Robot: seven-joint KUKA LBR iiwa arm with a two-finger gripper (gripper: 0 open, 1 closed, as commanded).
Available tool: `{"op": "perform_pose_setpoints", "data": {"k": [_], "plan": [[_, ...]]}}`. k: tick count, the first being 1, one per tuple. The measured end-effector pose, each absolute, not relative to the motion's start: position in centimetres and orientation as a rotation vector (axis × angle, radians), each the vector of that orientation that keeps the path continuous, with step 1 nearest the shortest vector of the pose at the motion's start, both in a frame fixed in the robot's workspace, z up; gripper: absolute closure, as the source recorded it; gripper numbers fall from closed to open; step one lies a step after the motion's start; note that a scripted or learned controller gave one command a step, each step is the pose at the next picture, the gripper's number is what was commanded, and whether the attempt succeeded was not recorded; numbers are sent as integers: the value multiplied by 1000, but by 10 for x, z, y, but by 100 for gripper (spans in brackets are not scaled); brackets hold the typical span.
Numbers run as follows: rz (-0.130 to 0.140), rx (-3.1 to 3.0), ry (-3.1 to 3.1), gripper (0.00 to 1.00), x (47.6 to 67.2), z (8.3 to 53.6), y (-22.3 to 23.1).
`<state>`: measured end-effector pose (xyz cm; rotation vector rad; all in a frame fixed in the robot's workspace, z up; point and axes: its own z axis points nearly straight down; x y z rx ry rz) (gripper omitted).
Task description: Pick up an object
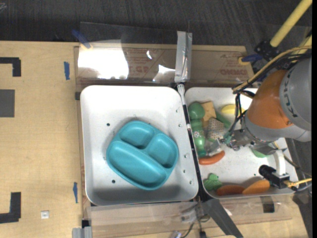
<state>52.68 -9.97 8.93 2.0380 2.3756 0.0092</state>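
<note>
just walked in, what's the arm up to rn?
The KUKA arm reaches in from the right over the right bin, its gripper low among a pile of toy food: green pieces, a red chili-like piece, carrots and a yellow item. Whether it has anything yet can't be made out. The left bin holds a teal divided plate, untouched.
</note>
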Motion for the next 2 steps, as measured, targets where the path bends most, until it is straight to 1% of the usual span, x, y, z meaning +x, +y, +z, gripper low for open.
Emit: {"op": "perform_pose_setpoints", "data": {"k": [1,2], "plan": [[13,2221,2207,0,507,89,-99],[15,2216,2205,100,508,101,-99]]}}
